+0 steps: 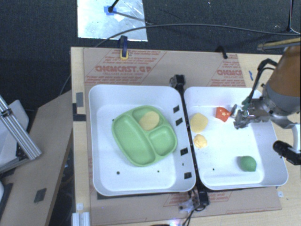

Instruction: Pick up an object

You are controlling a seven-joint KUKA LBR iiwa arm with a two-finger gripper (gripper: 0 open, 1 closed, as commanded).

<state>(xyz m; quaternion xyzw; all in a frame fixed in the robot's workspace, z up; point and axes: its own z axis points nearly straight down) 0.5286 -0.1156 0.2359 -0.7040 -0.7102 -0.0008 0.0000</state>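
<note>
Viewpoint: you look down from a fixed camera above the bench, at a slant.
Facing: the two shallow white plastic bins (188,140) sit side by side across the middle of the frame.
Nearness: moderately far; both bins fit whole.
Entry: the grey, orange-banded arm (287,86) comes in at right.
</note>
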